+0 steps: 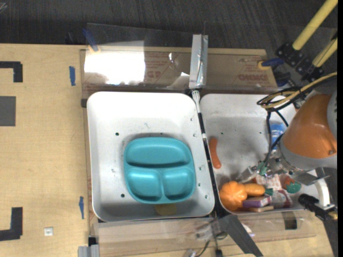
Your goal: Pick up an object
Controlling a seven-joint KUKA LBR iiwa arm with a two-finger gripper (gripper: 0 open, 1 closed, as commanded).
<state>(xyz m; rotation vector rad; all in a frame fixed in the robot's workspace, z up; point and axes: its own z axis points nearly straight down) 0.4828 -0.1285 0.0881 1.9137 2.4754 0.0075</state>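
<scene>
Two shallow white bins sit side by side on the worktop; the left bin carries a teal divided tray with three compartments, lying flat near the bin's middle and a little toward the near wall, with a small tan thing just showing at its near edge; the right bin holds the loose things to be picked, gathered in its near half; an orange sausage-shaped piece lies alone close to the wall shared with the left bin, well apart from the rest; an orange pumpkin-like toy rests at the near wall, touching a heap of small mixed objects (pink, purple, green and white bits, too tangled to name singly) just beside it; the arm, with its orange band, reaches in from the right and hangs over that heap; the gripper sits at the heap's far edge, its tip among the clutter; whether its jaws are open, closed or gripping anything cannot be told from this view.
</scene>
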